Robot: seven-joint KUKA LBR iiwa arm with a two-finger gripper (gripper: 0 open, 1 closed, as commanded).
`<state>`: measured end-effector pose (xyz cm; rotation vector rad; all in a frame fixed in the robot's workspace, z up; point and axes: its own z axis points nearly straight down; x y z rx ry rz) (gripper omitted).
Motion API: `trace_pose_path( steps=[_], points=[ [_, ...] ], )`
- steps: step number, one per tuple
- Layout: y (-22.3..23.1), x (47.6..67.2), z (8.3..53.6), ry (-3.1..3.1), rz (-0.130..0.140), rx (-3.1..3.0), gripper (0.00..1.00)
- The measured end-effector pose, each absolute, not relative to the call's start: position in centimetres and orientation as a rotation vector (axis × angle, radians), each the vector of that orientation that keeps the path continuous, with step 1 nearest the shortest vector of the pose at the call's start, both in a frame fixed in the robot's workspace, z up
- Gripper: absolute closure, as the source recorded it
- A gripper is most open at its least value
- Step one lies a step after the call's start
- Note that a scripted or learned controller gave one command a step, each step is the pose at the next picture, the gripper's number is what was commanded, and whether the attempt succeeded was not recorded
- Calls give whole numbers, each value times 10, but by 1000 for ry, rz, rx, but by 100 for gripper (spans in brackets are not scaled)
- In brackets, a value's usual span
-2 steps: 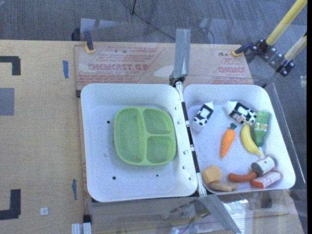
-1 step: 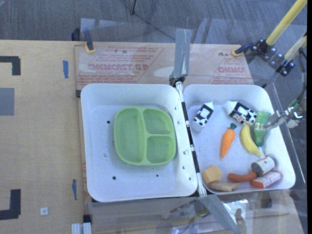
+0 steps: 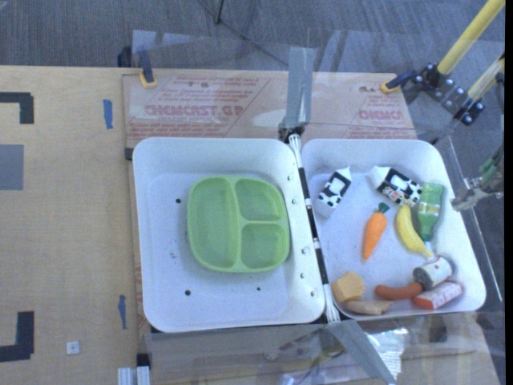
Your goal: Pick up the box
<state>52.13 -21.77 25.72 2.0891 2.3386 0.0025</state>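
tray (image 3: 238,223) in left bin (image 3: 156,295), box (image 3: 399,187) in right bin (image 3: 457,223).

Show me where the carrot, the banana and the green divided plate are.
carrot (image 3: 373,231): camera view, middle of its orange body.
banana (image 3: 409,233): camera view, middle of its yellow curve.
green divided plate (image 3: 210,221): camera view, floor of its large left compartment.

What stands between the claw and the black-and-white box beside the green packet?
The green packet lies between the claw, at the right bin's rim, and the black-and-white box, close beside the box. Nothing lies on top of the box, so reaching it from above looks free.
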Motion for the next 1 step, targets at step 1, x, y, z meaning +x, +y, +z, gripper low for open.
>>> trace_pose_path(
  steps=[1],
  points=[
    [-222,587,256,1481,0,2768,100]
  ],
)
